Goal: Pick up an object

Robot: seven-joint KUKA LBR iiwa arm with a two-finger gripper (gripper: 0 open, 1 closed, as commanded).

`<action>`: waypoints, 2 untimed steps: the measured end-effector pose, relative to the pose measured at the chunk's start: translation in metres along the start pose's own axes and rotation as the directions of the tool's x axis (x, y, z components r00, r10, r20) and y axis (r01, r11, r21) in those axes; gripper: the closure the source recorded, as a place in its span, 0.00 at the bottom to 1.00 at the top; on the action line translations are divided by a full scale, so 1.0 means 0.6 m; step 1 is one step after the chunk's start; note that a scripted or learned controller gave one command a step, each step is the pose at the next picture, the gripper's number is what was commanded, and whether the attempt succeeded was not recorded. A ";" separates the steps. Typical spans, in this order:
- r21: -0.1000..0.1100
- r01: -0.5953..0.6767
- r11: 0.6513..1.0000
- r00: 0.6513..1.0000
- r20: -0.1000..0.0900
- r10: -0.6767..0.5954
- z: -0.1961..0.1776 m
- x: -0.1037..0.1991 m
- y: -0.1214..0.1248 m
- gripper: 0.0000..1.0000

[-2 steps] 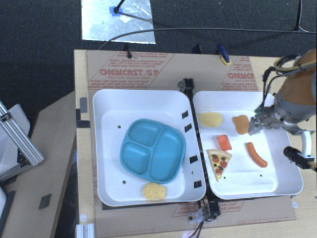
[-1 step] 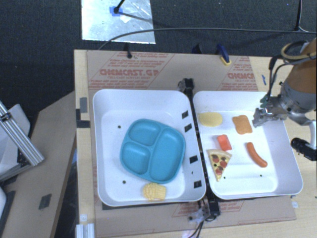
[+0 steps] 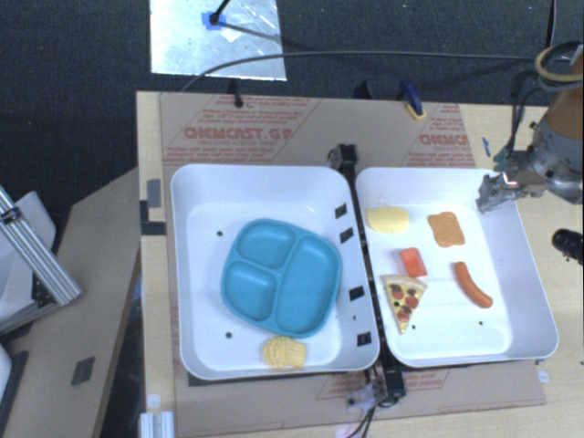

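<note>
We see the worktop [image 3: 109, 245] carrying two white bins. The left bin [image 3: 196, 199] holds a blue divided plate [image 3: 280, 277] at its centre and a corn cob [image 3: 284, 352] by its near edge. The right bin [image 3: 525, 272] holds five pieces — a yellow lump [image 3: 389, 219], toast [image 3: 446, 229], a sausage [image 3: 473, 284], a pizza slice [image 3: 403, 298], an orange block [image 3: 413, 262]. The end effector [image 3: 497, 190] hovers over that bin's far right corner — whether released or clenched, we cannot tell.
</note>
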State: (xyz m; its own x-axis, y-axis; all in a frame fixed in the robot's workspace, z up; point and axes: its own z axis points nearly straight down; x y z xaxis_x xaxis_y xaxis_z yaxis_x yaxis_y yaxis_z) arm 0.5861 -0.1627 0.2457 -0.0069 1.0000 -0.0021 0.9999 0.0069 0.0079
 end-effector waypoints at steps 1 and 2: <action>0.006 0.003 1.000 1.000 -0.004 -0.003 0.021 0.091 0.005 1.00; 0.007 0.004 1.000 1.000 -0.004 -0.004 0.039 0.188 0.008 1.00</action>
State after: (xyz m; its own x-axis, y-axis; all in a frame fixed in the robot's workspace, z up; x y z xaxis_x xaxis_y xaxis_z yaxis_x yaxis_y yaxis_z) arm 0.5903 -0.0501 0.2224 -0.0109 0.9999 0.0023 0.9999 0.0109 0.0013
